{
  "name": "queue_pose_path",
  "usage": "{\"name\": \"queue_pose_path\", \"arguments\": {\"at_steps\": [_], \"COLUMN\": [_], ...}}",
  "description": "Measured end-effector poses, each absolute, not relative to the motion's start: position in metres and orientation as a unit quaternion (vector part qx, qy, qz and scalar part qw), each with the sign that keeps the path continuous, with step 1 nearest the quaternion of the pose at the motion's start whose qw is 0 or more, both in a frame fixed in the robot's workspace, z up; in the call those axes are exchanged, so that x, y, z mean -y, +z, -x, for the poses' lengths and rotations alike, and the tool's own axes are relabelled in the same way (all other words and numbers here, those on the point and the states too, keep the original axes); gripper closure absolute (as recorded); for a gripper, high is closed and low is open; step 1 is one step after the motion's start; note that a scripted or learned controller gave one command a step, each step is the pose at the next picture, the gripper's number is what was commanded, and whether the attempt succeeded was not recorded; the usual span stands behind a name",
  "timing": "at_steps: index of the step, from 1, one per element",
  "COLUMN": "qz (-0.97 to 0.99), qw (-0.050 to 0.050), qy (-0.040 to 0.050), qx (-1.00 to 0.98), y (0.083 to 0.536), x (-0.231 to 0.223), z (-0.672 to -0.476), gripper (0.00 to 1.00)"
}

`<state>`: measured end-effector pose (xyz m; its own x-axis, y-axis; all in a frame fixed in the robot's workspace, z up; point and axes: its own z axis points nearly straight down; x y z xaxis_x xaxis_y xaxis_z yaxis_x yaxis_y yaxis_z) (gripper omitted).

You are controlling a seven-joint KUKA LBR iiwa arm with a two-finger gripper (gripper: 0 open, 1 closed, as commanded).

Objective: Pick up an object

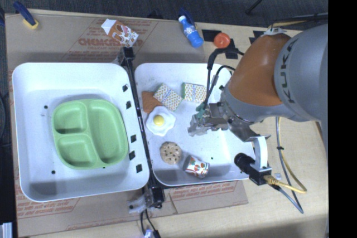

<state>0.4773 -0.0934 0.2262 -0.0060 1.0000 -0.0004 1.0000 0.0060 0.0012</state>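
Hovering low with the gripper [202,122] in the right bin [223,167], toward its right wall; grip state impossible to tell. Nearest: fried egg [159,121] mid-bin, cookie [170,152] near the front edge. Risk: pinching bare floor, coming up empty-handed.

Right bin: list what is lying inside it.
Inside the right bin: a fried egg toy, cookie, two checkered packets, a toast-like piece and a small printed cup. The arm covers the bin's right part.
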Motion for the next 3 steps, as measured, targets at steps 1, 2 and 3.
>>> {"name": "queue_pose_path", "arguments": {"at_steps": [1, 2, 3], "qz": [-0.704, -0.705, -0.706], "qw": [-0.001, -0.001, 0.000], "qy": [-0.0011, -0.0009, -0.0003], "qx": [-0.710, -0.709, -0.708], "y": [0.195, 0.206, 0.195], "x": [0.096, 0.125, 0.174], "z": [-0.530, -0.476, -0.490], "gripper": [1.00, 1.00, 1.00]}}
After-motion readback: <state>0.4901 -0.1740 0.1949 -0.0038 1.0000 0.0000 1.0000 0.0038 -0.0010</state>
